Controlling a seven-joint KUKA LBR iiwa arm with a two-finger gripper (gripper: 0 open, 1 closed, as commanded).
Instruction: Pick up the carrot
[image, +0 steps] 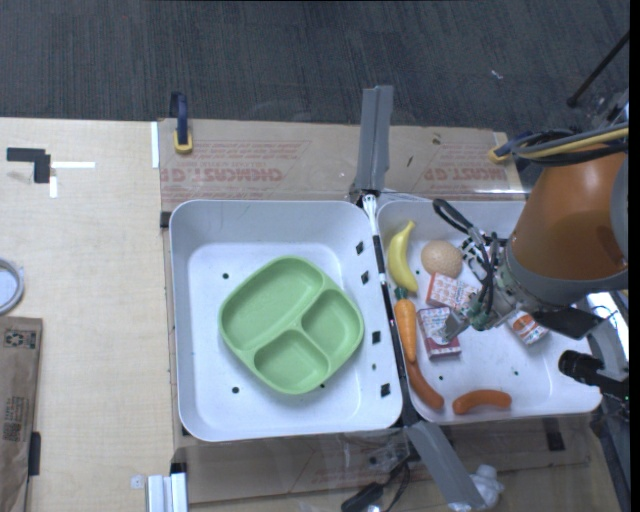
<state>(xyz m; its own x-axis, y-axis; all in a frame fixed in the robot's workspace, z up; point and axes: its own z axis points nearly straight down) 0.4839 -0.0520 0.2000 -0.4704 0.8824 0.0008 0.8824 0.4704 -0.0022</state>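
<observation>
The jaws (470, 318) hang low in the right bin (560, 395), over a small red-and-white packet (438, 330), and I cannot tell how they stand, as the wrist hides them. The carrot (405, 329) lies just to their left along the bin's left wall, below the banana (400, 256), so this looks like the approach step. The next move calls for a short shift left and a grip across the carrot, clear of the wall and packet.
</observation>
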